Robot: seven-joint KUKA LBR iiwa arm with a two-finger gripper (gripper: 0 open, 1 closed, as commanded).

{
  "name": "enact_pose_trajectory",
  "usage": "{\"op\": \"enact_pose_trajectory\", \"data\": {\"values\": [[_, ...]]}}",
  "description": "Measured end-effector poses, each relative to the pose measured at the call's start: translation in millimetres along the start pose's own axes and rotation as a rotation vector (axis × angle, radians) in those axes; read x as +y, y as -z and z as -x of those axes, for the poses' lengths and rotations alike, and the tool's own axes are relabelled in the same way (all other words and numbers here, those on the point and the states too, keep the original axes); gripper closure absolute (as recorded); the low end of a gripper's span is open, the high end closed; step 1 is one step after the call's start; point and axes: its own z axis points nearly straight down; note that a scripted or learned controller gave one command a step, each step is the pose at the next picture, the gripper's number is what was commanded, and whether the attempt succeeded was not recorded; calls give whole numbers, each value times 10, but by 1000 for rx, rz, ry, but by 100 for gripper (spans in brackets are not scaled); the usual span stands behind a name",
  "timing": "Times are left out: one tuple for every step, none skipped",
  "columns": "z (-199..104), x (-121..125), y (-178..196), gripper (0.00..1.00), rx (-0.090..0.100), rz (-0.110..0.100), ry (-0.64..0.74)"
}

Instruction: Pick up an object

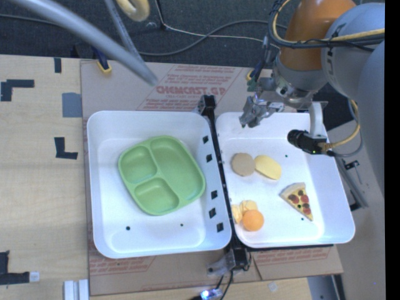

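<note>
Resting on cardboard [187, 86], two white bins [112, 230]; gripper [253, 116] state unclear above right one

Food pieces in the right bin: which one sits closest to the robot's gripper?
The round tan cookie. It lies just below the gripper, at the bin's upper left; the yellow piece beside it is slightly farther, the pizza slice and orange ball much farther.

Left white bin [100, 186]: holds one green divided tray [161, 174] with three compartments, lying flat and slightly turned. Cardboard sheet [187, 86] with red print: lies under both bins. Black clips [206, 105]: along the seam between the bins. Wooden surface [37, 167]: bears black tape marks [62, 147]. Black cables [187, 30]: run across dark carpet beyond the cardboard.
</note>
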Motion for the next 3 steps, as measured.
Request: {"op": "enact_pose_trajectory", "data": {"values": [[-491,-155,30,100,-1,-1,-1],[-980,-219,-131,100,-1,-1,0],[-1503,-297,-55,100,0,1,2]]}}
